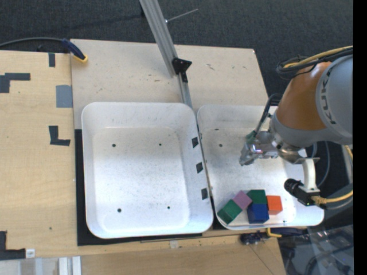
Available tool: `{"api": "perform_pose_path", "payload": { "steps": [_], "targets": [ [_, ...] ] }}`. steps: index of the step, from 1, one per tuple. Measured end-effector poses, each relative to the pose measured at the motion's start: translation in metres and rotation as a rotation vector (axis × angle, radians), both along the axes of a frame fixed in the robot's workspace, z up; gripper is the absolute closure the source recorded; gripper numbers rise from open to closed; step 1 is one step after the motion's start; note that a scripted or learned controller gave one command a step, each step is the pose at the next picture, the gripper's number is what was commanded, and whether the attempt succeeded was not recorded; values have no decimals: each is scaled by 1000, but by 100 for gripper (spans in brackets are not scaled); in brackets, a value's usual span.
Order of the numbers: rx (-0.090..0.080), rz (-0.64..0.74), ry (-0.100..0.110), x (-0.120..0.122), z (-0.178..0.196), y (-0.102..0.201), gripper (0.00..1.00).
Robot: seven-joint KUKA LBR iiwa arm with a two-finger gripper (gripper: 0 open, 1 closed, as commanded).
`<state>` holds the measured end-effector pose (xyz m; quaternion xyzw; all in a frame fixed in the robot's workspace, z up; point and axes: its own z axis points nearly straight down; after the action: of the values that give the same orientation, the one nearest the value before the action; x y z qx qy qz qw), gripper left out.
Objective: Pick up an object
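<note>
Several small blocks lie clustered at the near edge of the right bin (226,125): a green block (230,211), a purple block (242,199), a dark green block (257,196), a blue block (258,212) and an orange block (274,204). My gripper (249,156) hangs over the middle of the right bin, well behind the cluster. Nothing shows between its tips, and their spacing is too small to read.
The left bin (92,119) sits beside the right one, sharing a raised middle rim. A slanted metal rail (160,30) runs down from the top to the bins' junction. Cables and a black fitting (298,191) sit at the right bin's far side.
</note>
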<state>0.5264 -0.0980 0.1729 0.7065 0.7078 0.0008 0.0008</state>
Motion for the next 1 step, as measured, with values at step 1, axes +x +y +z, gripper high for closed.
{"api": "perform_pose_path", "payload": {
  "steps": [1],
  "targets": [
    [-1, -1, -1, -8, 51, -4, 100]
  ]
}}
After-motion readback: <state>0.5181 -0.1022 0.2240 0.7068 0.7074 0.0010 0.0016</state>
